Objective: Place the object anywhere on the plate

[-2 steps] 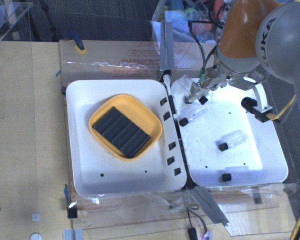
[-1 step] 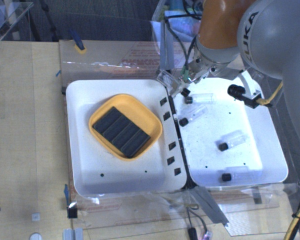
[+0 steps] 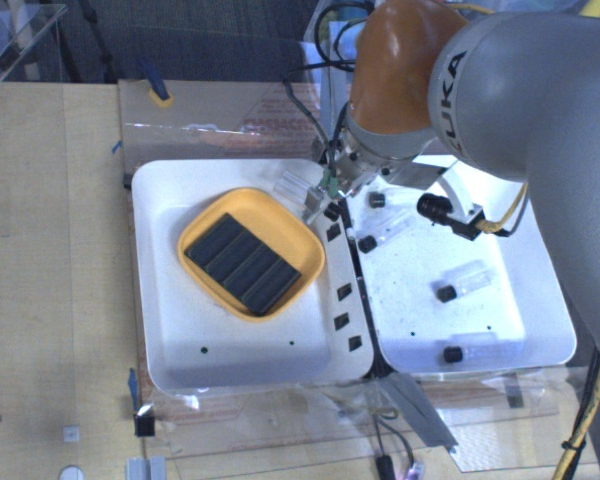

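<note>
The dark ribbed object lies flat on the yellow plate, inside its raised rim and covering most of the plate's middle. The plate rests in the left bin, toward that bin's upper half. On this evidence I judge the placement done: the object is borne by the plate alone and nothing touches it.

My gripper hangs over the divide between the two bins, just beyond the plate's upper right corner and clear of the object. I see nothing between its fingers, but whether they stand apart or together I cannot tell; the wrist hides them.

The right bin bears several small loose pieces, among them a clear tube. What is left, in my judgement, is only to draw my arm clear.
</note>
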Motion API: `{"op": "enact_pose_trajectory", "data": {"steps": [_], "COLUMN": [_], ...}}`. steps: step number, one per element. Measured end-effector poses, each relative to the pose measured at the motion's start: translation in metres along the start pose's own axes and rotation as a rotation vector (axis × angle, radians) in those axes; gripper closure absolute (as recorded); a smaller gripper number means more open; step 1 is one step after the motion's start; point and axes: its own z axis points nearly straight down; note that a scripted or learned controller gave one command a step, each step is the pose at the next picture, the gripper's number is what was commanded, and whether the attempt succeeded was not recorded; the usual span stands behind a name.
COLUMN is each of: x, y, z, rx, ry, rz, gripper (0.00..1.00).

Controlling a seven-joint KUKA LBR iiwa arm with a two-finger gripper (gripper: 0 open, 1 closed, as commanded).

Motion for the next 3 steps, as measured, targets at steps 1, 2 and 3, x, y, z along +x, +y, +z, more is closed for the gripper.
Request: {"op": "enact_pose_trajectory", "data": {"steps": [1, 2, 3], "x": [0.054, 0.069, 0.068], "y": [0.032, 0.030, 0.030], "z": [-0.021, 0.019, 0.018], "rx": [-0.004, 0.000, -0.001], "ry": [-0.003, 0.000, 0.000], "rz": [-0.128, -0.316, -0.316], "gripper": [1.00, 1.00, 0.00]}}
